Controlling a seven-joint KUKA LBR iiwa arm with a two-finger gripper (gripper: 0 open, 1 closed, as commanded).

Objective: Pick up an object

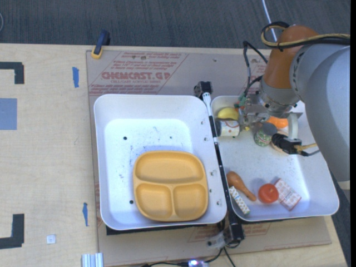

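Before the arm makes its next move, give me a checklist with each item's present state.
1. Gripper over the right white bin: ok, it sits at the bin's far end.
2. Object caught in the jaws: cannot tell; the wrist hides them.
3. Targets near the gripper: ok; a yellow rounded toy and a green cylindrical piece lie close by.
4. Other picks: ok; a red ball and an orange pear-shaped toy lie at the near end.
5. Left white bin: ok; the yellow three-compartment plastic tray lies flat.
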